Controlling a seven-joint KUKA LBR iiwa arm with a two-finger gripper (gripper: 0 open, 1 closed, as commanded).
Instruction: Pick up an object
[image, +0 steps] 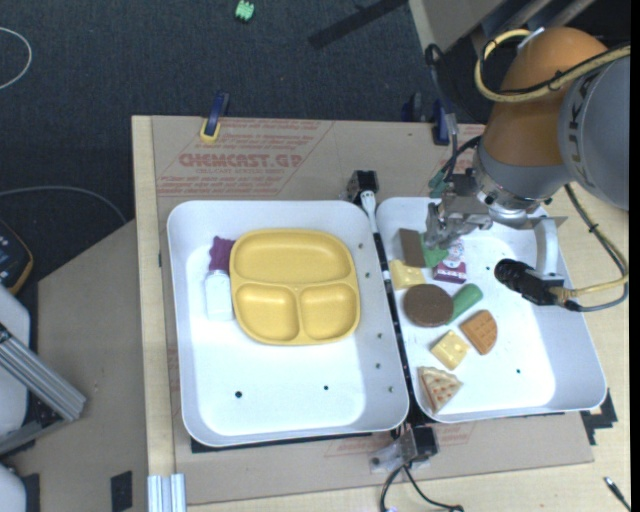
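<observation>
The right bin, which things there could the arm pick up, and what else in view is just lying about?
Belongs to the job:
- gripper
- round brown patty
- green pickle-shaped piece
- pale yellow cheese cube
- orange bread-like slice
- tan triangular wedge

Just lying about:
- yellow three-compartment tray in the left bin
- white bottle beside it
- blue clamp

- The arm (590, 110) enters from the upper right of the frame, grey, with a broad orange band (545, 95) just above the wrist.
- The wrist points down and toward the left, right of the frame's centre.
- The gripper (440, 243) hangs below the wrist, its tip low in the upper middle right of the frame.
</observation>
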